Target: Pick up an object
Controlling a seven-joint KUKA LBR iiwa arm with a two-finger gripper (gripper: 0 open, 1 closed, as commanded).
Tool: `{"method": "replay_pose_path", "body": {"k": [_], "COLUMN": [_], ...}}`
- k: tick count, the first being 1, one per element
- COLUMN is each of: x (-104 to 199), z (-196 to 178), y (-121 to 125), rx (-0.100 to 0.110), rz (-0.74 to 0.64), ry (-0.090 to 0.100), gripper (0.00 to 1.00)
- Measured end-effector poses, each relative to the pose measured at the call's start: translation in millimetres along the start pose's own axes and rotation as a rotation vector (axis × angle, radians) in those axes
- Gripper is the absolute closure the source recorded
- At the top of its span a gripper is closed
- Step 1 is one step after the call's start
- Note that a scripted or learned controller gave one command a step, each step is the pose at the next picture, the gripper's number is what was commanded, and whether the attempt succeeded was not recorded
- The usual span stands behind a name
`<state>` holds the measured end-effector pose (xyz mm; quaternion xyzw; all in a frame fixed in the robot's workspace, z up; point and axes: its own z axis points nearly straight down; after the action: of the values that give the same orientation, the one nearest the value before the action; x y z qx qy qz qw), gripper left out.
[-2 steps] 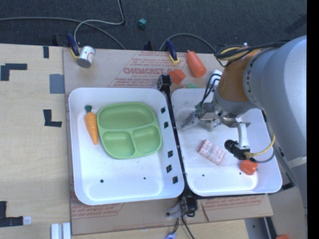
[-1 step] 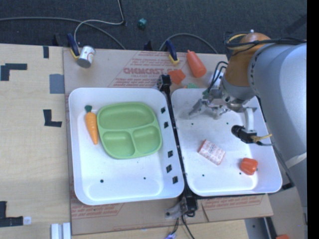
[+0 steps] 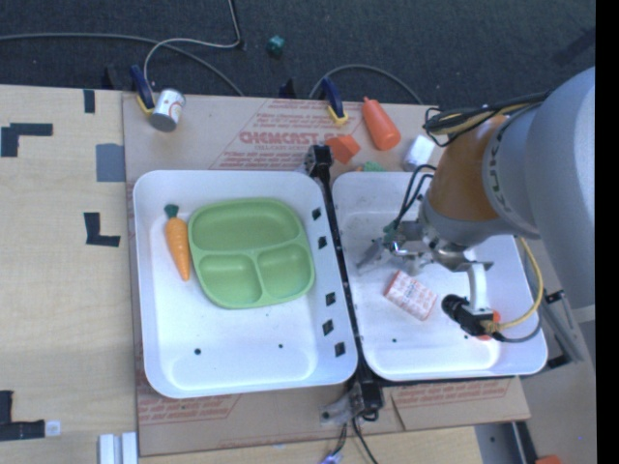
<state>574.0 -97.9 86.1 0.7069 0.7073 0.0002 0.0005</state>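
Note:
My gripper (image 3: 387,250) hangs low over the left half of the right bin (image 3: 513,356), reached in under the grey arm with the orange band. A small white packet with a red pattern (image 3: 411,295) lies on the bin floor just below and to the right of the gripper, apart from it. In the left bin (image 3: 164,356) a green divided plate (image 3: 253,251) lies flat. An orange toy carrot with a green top (image 3: 177,244) rests beside the plate's left edge. Much of the right bin's far side is hidden by the arm.
Behind the bins on the cardboard lie an orange cone-shaped piece (image 3: 380,124), an orange block (image 3: 343,148), a white cap (image 3: 421,149) and a silver can (image 3: 167,109). Two blue clamps (image 3: 335,102) grip the cardboard's back edge. A black divider (image 3: 334,259) runs between the bins.

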Motion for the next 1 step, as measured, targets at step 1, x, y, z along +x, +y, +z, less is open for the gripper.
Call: {"method": "replay_pose_path", "body": {"k": [1], "x": [-11.0], "z": [0.2], "y": [60.9], "rx": [-0.003], "rz": [-0.002], "ry": [-0.001], "gripper": [0.0]}}
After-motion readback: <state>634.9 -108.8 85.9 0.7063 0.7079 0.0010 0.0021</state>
